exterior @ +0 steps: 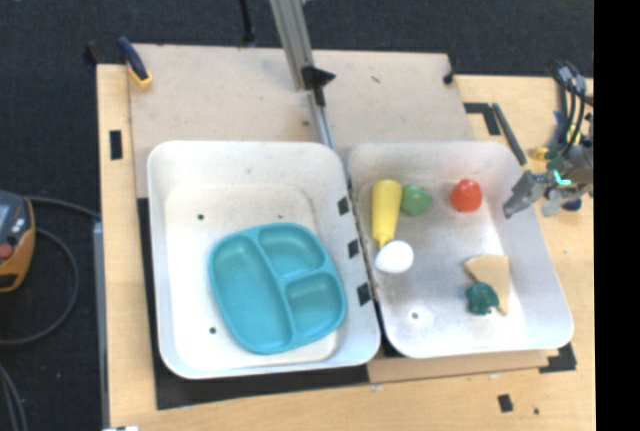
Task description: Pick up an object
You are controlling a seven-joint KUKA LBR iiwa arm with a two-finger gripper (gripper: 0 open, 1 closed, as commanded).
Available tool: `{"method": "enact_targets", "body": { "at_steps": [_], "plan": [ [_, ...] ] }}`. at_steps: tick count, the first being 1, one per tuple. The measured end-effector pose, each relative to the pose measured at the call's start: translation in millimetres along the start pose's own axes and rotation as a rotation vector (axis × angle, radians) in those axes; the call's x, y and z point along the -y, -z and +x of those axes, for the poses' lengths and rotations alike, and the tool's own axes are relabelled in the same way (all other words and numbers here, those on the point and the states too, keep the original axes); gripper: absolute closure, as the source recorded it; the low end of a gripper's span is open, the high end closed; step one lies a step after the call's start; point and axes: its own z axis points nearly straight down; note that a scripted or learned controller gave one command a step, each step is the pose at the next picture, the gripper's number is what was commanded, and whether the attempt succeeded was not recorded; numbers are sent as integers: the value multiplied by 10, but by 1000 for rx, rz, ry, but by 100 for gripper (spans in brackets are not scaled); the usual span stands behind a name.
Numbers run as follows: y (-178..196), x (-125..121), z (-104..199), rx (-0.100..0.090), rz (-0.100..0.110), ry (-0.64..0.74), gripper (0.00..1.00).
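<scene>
front: teal toy [482,297] on tan wedge [490,276], right bin [545,319]
others: red ball [465,195], yellow bottle [386,210], white ball [394,257]
gripper [528,191]: at right rim, nothing held
fingers: can't tell
tip: centre over red ball, descend straight

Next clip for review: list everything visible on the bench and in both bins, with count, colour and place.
Shallow white plastic bins: 2, white, side by side on the bench.
Turquoise divided plastic plate: 1, turquoise, left bin, lower middle.
Yellow cylindrical toy: 1, yellow, right bin, near its left wall.
White ball: 1, white, at the yellow toy's lower end.
Small green round toy: 1, green, beside the yellow toy's upper end.
Red round toy: 1, red, right bin, upper right.
Tan wedge-shaped block: 1, tan, right bin, lower right.
Dark green lumpy toy: 1, dark green, against the wedge.
Grey metal rail: 1, grey, behind the bins.
Pincer: 1, grey, at the right bin's right edge.
</scene>
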Motion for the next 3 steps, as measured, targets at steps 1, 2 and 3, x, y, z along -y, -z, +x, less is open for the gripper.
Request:
{"method": "enact_targets", "body": {
  "at_steps": [1, 2, 3],
  "plan": [
    [9, -5, -1, 1, -2, 0, 0],
    [-597, 50, -51, -1, 3, -1, 0],
    [-1128, 88, 28, -1, 3, -1, 0]
  ]
}}
